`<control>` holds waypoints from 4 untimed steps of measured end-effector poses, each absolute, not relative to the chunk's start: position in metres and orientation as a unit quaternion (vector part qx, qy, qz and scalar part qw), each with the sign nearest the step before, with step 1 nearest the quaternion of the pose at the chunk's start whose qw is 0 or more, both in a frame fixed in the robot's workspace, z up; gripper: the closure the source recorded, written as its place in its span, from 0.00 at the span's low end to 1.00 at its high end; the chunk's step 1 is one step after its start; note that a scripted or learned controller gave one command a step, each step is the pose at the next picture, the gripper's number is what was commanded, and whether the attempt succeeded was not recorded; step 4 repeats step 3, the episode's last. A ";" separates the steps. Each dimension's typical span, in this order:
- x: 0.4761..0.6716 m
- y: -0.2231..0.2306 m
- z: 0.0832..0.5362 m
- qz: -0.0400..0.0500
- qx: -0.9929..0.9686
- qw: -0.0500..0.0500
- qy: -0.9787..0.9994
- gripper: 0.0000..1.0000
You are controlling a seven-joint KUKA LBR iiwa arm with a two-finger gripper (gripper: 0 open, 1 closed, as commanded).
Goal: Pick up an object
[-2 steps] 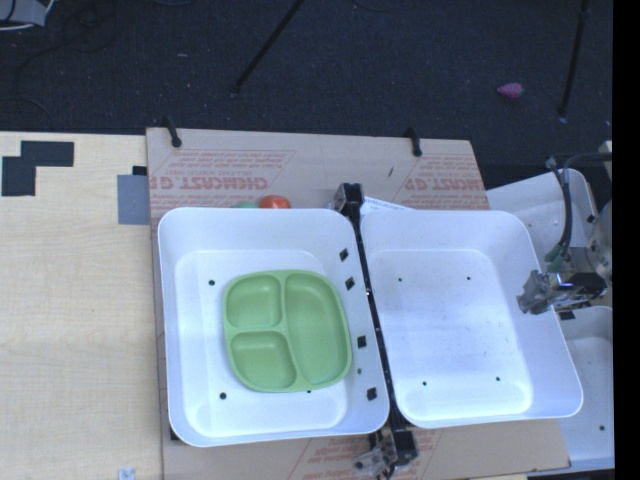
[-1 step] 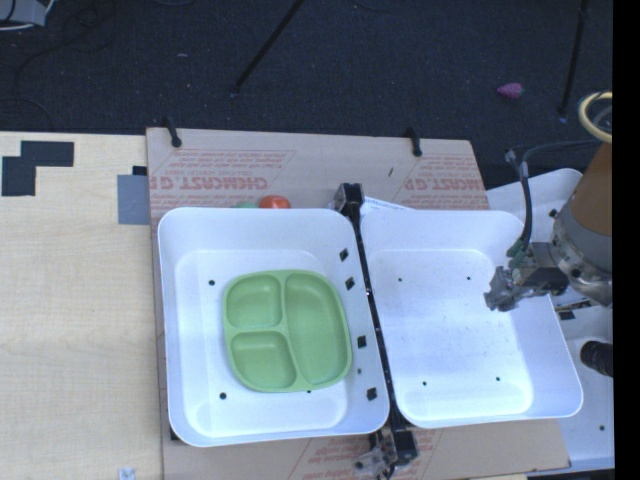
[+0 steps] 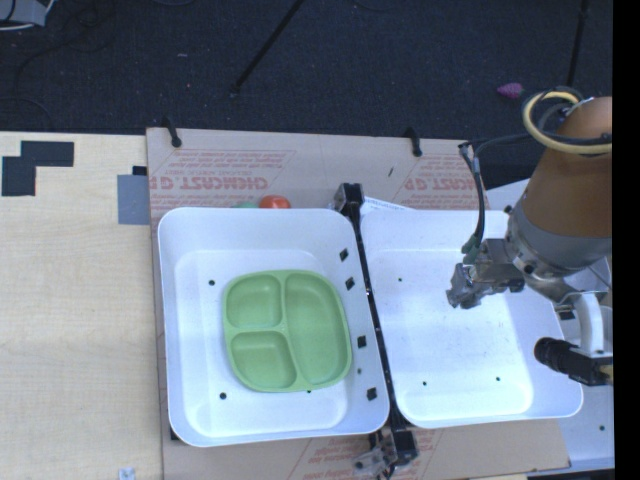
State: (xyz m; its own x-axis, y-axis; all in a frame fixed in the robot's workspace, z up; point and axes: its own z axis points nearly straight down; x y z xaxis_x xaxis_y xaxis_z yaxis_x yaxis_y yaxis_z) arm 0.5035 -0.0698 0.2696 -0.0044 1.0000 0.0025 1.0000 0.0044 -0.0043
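Pale wood bench top [image 3: 70, 298] fills the left of the camera view, with a few dark flat patches stuck to it near its upper edge, and a dark floor strewn with cables lies beyond. Next comes one sheet of brown cardboard [image 3: 290, 173] with red print, and on it sit two shallow white bins side by side, touching along a black clipped seam.

One green divided plate [image 3: 287, 329] lies flat in the middle of the left bin [image 3: 190, 258]; it has three compartments, two above and one wider below. Behind that bin's far rim, on the cardboard, one small red-orange object [image 3: 275, 203] peeks up, with a bit of green just beside it; what they are is too small to tell.

Over the right bin [image 3: 430, 388], whose floor is bare white with a few dark specks, the gripper [image 3: 468, 290] hangs near the bin's middle, well apart from the plate. Nothing shows between its fingers, and whether they stand wide or narrow I cannot tell. The arm [image 3: 570, 183], grey with an orange band, reaches in from the right and covers that bin's far right corner.
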 end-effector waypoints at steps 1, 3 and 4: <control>0.509 -0.016 0.254 0.001 -0.706 0.003 -0.709 1.00; 0.489 0.087 0.228 0.002 -0.706 0.003 -0.709 1.00; 0.489 0.087 0.228 0.002 -0.706 0.003 -0.709 1.00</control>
